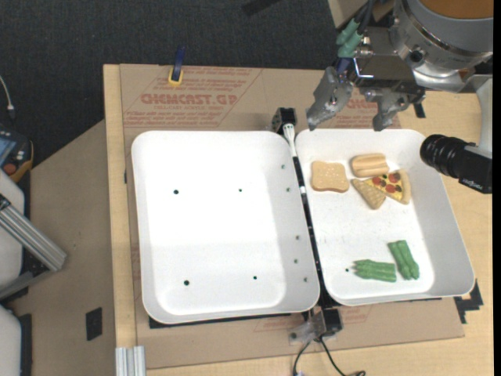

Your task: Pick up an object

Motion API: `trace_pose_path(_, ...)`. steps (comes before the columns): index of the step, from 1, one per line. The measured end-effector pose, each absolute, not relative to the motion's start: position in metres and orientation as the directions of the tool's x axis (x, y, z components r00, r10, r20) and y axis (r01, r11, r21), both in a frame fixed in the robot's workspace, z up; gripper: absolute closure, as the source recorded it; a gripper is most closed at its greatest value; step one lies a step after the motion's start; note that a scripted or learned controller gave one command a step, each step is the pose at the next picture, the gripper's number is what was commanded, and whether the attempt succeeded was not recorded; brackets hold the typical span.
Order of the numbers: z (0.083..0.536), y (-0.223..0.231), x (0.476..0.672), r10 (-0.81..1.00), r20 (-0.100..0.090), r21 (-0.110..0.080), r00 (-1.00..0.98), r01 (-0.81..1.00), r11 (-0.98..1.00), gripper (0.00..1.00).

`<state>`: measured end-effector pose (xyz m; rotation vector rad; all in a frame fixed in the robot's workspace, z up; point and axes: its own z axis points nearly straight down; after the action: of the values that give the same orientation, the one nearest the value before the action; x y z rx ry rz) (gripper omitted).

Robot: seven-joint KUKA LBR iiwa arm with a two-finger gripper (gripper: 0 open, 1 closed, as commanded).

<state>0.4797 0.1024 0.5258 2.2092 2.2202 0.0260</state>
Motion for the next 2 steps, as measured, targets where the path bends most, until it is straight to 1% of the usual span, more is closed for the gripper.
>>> trace_pose_path(1,0.536,0.176,0.479,1.0,0.003,0.004,-0.009,1.0,0.009,0.0)
trace_pose_path(2,0.3,0.215,0.476,1.0,-0.007,-0.018,-0.002,1.0,0.002,0.0)
